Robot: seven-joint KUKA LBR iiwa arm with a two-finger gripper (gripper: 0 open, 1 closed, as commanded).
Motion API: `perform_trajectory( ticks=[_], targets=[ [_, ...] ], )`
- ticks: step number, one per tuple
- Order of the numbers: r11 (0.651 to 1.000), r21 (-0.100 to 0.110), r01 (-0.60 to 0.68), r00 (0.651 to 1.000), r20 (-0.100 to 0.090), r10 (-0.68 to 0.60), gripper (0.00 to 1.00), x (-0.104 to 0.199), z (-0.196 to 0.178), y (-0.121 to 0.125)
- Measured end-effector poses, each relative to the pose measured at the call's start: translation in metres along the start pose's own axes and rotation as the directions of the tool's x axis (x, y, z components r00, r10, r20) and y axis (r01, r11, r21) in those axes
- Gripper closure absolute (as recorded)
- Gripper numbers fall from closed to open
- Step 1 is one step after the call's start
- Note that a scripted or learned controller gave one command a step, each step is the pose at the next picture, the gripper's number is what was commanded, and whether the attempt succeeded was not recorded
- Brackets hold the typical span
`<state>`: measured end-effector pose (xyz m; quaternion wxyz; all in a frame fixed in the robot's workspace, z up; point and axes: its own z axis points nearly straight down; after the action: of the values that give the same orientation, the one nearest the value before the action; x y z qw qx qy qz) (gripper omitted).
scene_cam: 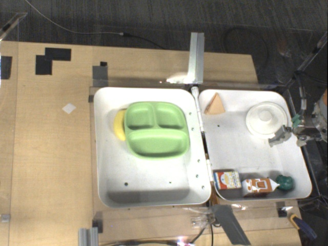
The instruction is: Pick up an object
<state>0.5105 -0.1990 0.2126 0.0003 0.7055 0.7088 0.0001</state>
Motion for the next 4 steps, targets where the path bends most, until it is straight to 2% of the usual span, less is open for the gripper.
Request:
perform_trajectory(
  ticks=[1,2,3,4],
  targets=[
    [0.978,-0.010,0.209,0.978,0.004,-0.209,0.00,0.071,0.124,-0.019],
    [0.945,-0.012,0.328,0.945,0.009,-0.328,0.00,0.106,0.124,-0.003],
    [0.945,-0.017,0.327,0.945,0.012,-0.326,1.00,0.105,0.113,0.000],
    [0.886,-0.004,0.464,0.886,0.004,-0.464,1.00,0.120,-0.085,-0.020]
  ],
)
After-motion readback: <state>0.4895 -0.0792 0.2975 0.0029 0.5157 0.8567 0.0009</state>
